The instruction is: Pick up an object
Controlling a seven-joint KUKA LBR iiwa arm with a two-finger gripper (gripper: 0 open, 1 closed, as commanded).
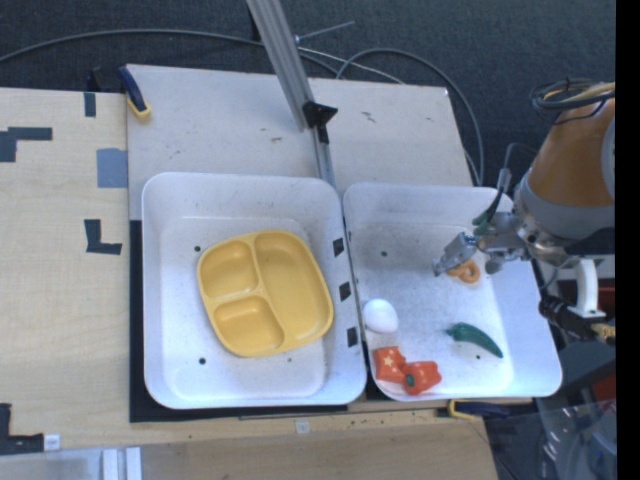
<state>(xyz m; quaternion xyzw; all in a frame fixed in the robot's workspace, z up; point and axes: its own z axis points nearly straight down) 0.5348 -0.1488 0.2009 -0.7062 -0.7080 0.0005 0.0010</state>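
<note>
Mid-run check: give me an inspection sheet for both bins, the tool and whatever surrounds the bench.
Surface: left bin and right bin, shallow and white, side by side on the bench.
Job's things: in the right bin, a white egg, a red toy, a green pepper and an orange piece.
Clutter: a yellow divided plate lies in the left bin.
Grippers: the tool is low over the right bin beside the orange piece; grip state unclear.
Cables: thin cables loop behind the bench.
Surroundings: a slanted metal rail; a blue-and-yellow clamp.
</note>
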